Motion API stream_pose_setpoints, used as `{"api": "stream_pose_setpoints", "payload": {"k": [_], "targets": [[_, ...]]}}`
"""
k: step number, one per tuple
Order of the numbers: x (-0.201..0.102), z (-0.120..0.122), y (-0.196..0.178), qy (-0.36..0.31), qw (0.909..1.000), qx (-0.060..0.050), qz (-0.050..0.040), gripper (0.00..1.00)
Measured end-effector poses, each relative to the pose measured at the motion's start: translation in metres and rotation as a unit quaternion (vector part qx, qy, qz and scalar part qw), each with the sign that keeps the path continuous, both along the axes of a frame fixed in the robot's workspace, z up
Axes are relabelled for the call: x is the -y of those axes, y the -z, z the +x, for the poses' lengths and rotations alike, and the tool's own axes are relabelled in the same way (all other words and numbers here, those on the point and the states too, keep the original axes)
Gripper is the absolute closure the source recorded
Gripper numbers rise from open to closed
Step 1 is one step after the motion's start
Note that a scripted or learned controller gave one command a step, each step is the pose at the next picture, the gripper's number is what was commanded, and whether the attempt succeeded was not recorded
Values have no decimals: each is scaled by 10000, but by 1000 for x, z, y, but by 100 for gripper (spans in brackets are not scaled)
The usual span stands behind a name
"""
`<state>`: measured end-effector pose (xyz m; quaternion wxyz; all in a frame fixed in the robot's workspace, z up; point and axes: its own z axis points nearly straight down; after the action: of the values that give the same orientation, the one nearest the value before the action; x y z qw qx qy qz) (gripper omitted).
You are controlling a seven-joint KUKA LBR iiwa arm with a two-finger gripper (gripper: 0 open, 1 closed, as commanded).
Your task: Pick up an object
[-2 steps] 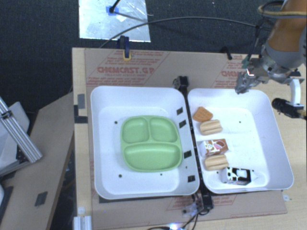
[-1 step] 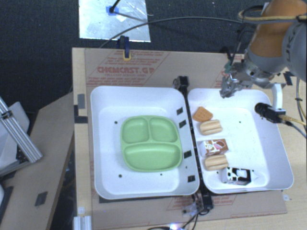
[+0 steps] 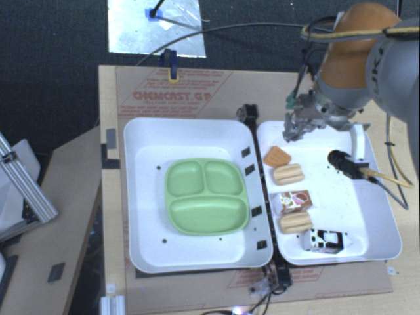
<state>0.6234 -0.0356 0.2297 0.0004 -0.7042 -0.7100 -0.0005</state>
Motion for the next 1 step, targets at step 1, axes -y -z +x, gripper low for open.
{"api": "stream_pose_setpoints", "payload": {"k": [1], "targets": [[-49, -15, -9, -7, 10000, 3, 3, 100]]}}
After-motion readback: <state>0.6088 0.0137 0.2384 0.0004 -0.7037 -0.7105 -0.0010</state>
